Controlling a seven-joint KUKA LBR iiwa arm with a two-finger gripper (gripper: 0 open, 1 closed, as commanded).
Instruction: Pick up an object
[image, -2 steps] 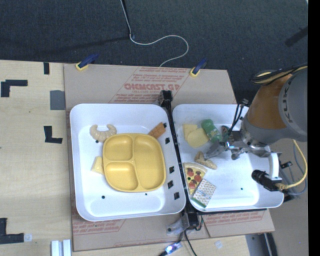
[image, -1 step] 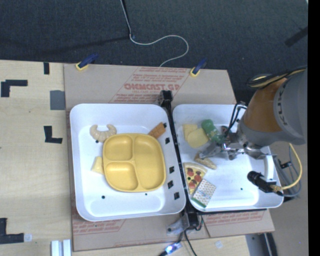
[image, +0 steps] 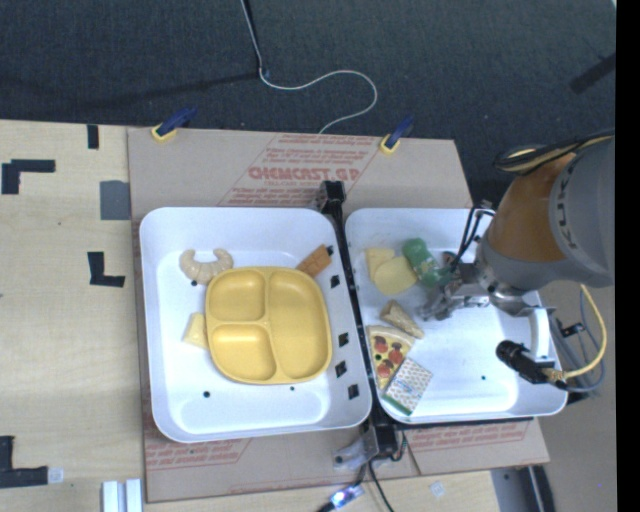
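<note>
The gripper is seen low in the right bin, but its tip is small and blurred against the white floor, so it cannot be told whether anything is gripped. It is placed just beside a green object and a pale yellow block, near a sandwich-like wedge. The grey arm is cut off at the right edge, its orange band bent down over the bin. A pizza slice toy is partly overlapped by a patterned packet. In the left bin a yellow divided plate partly covers a pale wedge
</note>
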